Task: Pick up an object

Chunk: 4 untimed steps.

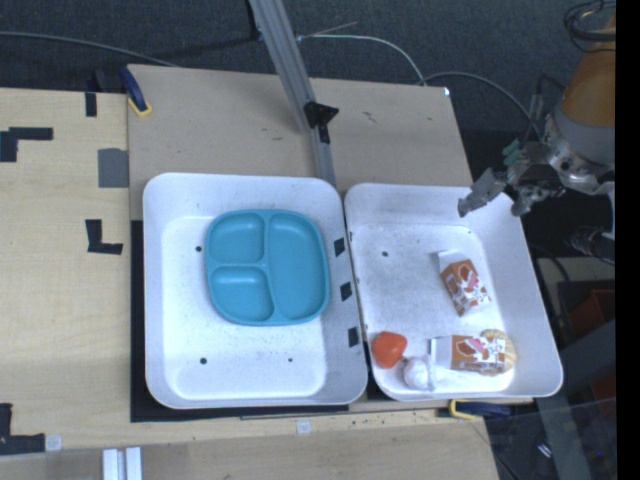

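Note:
The right bin (400,208) holds two orange-and-white snack packets, one (464,283) near its right wall and one (482,352) at the front right corner. A small red-orange object (389,347) and a white object (416,372) lie at the front of the same bin. My gripper (497,194) hangs at the bin's far right corner, above the rim, well apart from all these things. Nothing shows between its fingers.
The left bin (170,268) holds a teal divided plate (267,266). A grey metal pole (290,63) slants down to the seam between the bins. Cables run across the dark floor behind the bench.

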Tool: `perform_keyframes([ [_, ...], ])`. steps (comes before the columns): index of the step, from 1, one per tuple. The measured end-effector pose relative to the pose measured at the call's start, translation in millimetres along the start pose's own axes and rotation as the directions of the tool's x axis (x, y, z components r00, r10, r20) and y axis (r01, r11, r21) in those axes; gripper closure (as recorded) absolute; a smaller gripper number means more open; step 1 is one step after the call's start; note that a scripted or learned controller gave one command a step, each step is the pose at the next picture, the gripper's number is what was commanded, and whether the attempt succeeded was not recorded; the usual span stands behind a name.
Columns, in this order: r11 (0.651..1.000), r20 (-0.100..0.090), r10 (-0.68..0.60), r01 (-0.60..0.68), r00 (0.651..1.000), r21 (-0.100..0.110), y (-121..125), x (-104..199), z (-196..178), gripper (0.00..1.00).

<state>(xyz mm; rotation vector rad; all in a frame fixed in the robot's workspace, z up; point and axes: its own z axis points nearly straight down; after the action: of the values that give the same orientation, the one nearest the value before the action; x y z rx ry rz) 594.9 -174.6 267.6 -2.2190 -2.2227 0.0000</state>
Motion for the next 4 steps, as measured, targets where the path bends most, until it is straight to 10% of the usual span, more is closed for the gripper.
perform_keyframes([
  [1,1.000,0.000,0.000,0.000,1.000,0.000,0,0,0,0.00],
  [4,1.000,0.001,0.000,0.000,1.000,0.002,-9,4,176,0.00],
])
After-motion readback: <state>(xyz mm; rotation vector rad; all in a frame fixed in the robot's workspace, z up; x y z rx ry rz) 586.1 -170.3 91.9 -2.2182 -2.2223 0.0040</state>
